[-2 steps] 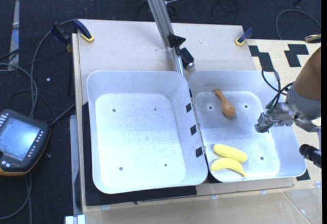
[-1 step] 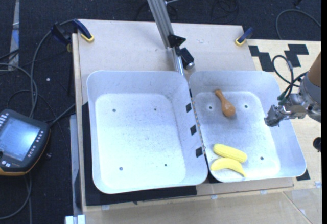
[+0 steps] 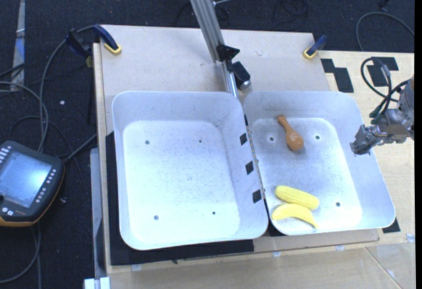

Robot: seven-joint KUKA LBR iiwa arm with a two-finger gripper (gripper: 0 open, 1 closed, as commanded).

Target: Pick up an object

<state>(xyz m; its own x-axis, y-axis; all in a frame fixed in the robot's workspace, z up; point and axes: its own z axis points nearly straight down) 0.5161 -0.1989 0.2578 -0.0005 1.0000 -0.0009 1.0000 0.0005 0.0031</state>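
Corn cob (image 3: 297,196) lies in right bin (image 3: 343,116), front area, touching banana (image 3: 294,215); wooden spoon (image 3: 290,134) farther back. We see gripper (image 3: 362,141) over bin's right rim, nothing between its prongs; apart or together, we cannot tell. Pick not yet begun. No readable writing.

Grey metal pincer (image 3: 362,140), cabled wrist
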